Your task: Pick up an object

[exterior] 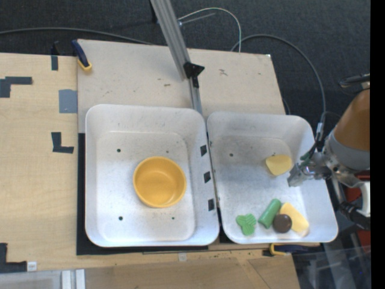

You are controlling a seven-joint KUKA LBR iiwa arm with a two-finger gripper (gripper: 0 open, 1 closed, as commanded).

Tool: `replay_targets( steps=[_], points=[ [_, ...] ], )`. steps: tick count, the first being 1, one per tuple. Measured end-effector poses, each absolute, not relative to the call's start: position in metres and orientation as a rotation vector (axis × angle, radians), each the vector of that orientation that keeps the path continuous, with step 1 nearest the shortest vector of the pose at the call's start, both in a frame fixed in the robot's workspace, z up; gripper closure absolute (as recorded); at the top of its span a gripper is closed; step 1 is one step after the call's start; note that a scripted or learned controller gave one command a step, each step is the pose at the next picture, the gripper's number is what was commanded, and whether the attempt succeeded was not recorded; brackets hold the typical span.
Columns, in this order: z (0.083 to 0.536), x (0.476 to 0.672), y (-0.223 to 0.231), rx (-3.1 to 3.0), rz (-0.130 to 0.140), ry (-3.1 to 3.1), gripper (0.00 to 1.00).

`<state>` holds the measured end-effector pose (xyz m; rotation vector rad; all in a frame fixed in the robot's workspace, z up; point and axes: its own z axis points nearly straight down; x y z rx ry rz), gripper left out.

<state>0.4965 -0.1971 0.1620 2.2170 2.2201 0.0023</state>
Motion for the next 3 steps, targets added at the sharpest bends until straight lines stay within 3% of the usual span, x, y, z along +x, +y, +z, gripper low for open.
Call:
replay_targets(
  steps=[2,3],
  points=[
    [0.258,0.508,-0.204,2.217,0.002,2.219,1.0],
    [0.249,0.518,-0.149,2.215,0.0,2.23,1.0]
  ],
)
